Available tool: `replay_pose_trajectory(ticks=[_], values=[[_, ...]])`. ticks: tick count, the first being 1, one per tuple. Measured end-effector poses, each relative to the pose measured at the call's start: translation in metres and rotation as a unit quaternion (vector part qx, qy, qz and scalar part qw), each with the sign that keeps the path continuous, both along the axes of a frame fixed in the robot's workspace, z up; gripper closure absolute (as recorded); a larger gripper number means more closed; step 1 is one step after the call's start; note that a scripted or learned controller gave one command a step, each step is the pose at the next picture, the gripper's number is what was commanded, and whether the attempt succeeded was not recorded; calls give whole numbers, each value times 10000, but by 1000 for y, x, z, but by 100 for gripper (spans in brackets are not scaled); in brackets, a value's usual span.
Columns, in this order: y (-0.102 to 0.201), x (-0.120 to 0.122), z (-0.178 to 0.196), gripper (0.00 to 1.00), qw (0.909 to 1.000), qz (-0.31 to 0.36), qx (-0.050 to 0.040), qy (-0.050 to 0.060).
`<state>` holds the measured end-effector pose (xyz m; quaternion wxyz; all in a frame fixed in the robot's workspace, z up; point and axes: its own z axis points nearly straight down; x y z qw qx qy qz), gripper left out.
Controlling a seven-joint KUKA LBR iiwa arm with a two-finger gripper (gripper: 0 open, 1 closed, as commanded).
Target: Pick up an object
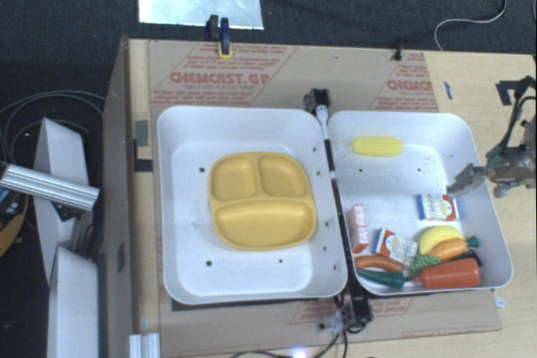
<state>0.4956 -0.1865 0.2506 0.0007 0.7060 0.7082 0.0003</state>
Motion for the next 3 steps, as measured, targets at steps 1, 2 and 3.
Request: replay_pose_trajectory(ticks=[1,2,3], values=[[55,10,-113,0,10000,2,9,16],[102,73,-85,0,10000,5,6,-10],[95,137,-167,0,10000,7,3,6]])
